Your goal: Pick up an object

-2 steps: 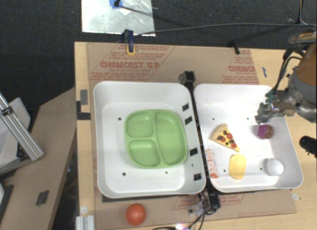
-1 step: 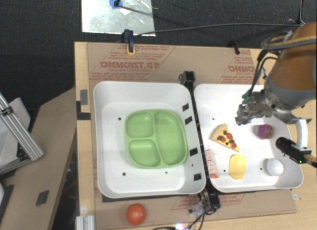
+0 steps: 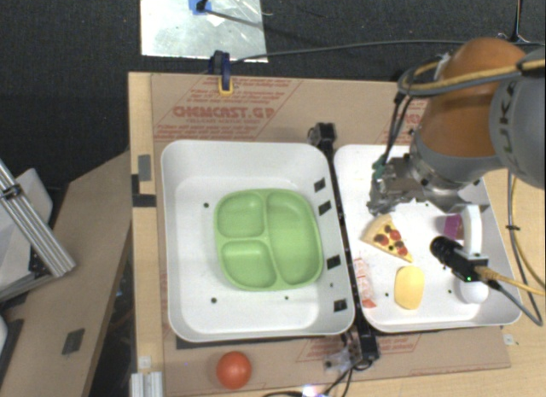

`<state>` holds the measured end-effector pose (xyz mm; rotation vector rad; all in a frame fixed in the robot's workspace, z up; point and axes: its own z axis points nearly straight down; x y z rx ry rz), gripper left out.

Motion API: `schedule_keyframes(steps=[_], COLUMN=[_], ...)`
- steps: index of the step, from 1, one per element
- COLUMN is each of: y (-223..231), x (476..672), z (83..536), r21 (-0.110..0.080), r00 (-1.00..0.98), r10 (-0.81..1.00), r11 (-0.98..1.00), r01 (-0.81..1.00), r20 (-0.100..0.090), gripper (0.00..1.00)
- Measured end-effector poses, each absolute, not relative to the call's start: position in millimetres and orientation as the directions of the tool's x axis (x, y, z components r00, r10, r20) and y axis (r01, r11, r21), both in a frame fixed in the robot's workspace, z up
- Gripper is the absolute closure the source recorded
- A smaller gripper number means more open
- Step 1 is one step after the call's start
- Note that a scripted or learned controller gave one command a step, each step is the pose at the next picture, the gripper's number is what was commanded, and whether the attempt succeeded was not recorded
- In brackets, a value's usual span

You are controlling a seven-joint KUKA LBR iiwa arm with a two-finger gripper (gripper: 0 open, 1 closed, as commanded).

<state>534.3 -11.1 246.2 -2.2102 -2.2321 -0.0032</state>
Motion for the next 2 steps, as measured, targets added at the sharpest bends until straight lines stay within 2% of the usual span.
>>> schedule_keyframes(steps=[1,2], y=[50.3,101.0], x=[532.4,522.2], z=[232.7,220.6], r21=[0.000,-0.001], r00=[-0.010,-0.010], r10=[1.000,1.000], r11=[0.010,0.010], r01=[1.000,1.000], r20=[0.002,0.003], gripper=[1.00,1.00])
